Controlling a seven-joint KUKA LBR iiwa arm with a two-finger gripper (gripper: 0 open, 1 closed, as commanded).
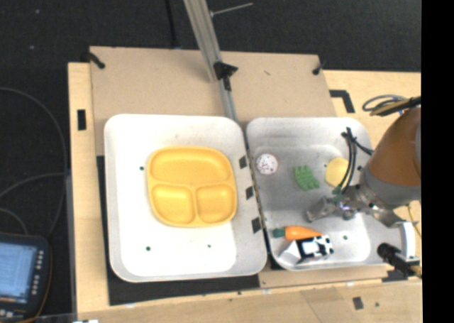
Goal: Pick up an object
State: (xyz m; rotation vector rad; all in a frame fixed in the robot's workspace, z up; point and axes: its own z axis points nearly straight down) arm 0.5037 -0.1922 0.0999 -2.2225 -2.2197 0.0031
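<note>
- Grey arm with orange band reached in from the right over the right white bin.
- Gripper hung low inside that bin; whether its jaws stood open or closed, I couldn't tell.
- Just below it lay an orange carrot-shaped toy and a black-and-white block.
- Nearby: green ridged piece, pale yellow ball, small round white disc.
- Left white bin held a yellow three-compartment tray.

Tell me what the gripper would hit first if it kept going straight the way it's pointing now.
The gripper points left across the right bin. Going straight on, it would probably first meet bare bin floor, passing between the green block and the carrot. Its height is unclear.
</note>
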